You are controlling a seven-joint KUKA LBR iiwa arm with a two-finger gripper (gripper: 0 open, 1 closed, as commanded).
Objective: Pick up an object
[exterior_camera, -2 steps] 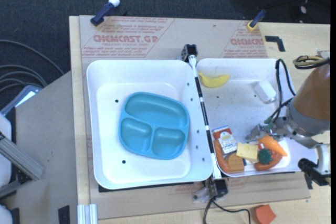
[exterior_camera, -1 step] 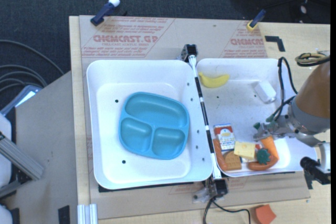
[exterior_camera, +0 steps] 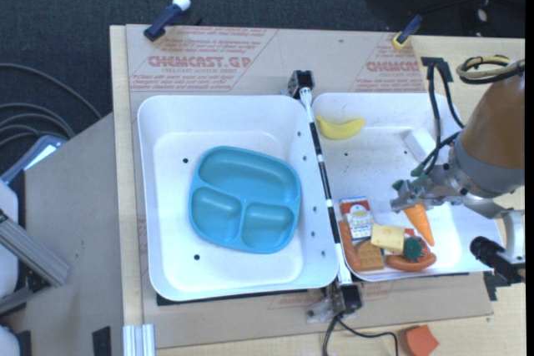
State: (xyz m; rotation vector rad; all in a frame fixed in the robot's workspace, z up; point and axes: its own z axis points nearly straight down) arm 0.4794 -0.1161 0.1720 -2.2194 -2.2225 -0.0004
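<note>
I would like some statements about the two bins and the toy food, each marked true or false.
1. The blue plate lies in the left bin. True.
2. The banana lies on the blue plate. False: it lies in the right bin, near its far edge.
3. The gripper is above the right bin, close to the carrot. True.
4. The carrot lies in the left bin. False: it is in the right bin.
5. The blue plate has three compartments. True.

Grey arm reaching from right, pincer [exterior_camera: 410, 194] lowered, orange band above
</note>
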